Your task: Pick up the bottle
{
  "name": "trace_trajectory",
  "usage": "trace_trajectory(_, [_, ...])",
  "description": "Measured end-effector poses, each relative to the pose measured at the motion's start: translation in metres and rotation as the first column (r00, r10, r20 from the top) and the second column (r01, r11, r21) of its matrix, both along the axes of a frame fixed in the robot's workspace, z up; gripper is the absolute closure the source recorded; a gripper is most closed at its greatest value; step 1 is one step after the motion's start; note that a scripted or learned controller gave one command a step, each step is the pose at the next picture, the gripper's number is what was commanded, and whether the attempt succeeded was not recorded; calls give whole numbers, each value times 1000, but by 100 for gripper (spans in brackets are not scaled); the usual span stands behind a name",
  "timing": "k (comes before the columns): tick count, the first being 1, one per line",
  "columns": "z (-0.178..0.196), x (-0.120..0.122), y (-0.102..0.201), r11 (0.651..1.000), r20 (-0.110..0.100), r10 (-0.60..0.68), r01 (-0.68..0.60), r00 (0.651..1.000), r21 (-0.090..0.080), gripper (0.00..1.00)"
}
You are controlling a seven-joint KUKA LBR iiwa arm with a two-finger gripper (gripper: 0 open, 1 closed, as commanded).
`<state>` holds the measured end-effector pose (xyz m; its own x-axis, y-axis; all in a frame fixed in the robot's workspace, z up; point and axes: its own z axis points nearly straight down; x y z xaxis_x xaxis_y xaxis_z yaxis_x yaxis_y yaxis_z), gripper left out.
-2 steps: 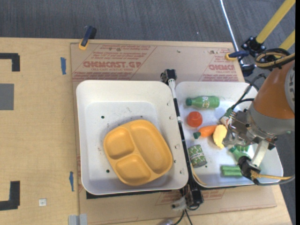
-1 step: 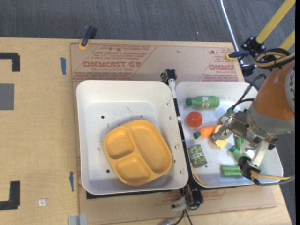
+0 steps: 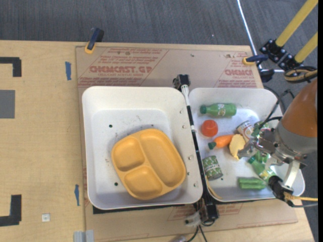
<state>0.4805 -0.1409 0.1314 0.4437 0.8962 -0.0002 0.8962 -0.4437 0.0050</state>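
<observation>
Lying on its side in the right bin (image 3: pixel 222 96), the green bottle (image 3: pixel 218 110) shows a yellow-orange label.
The gripper (image 3: pixel 252 147) hovers well below it; its grip state is unclear.

A robotics lab: clamped cardboard bench (image 3: pixel 40 135), tape marks (blue), two white bins (image 3: pixel 96 110).
</observation>
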Motion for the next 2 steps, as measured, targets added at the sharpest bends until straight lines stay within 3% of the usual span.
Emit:
trace_trajectory(1, [-39,-1,-25,999,-5,-42,42,999,3,0])
trace_trajectory(2, [67,67,-56,997,-3,-72,72,997,2,0])
